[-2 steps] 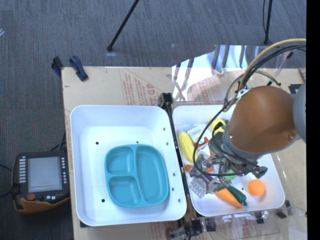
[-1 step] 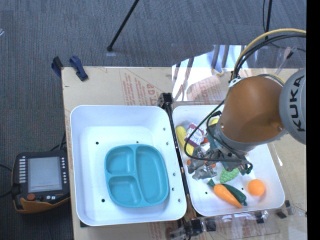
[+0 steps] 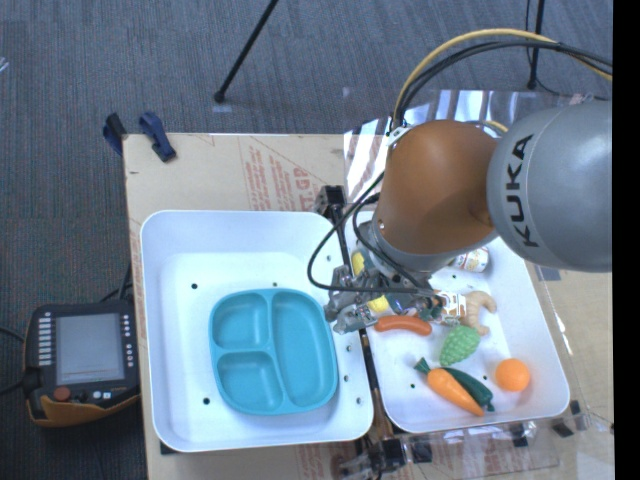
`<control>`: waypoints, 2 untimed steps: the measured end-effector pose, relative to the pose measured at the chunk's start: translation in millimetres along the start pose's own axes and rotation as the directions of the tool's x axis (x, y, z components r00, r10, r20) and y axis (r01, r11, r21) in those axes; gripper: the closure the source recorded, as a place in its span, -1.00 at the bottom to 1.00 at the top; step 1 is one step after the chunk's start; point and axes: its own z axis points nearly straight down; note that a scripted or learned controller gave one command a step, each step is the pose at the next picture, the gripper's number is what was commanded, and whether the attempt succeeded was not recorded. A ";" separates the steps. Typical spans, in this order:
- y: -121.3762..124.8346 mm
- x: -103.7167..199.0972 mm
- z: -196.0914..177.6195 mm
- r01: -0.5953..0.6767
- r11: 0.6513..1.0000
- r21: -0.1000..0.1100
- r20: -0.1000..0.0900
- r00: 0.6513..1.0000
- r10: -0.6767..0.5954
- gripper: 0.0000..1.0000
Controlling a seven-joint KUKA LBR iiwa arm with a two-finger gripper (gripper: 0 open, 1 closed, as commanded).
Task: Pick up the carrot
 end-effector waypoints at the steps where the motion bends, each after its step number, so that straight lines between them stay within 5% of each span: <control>1: -0.6 0.2 -0.1 -0.001 1.000 0.001 0.000 1.000 0.001 -1.00; 2: -6.6 69.2 -0.3 0.108 0.994 0.001 -0.001 0.994 -0.108 -1.00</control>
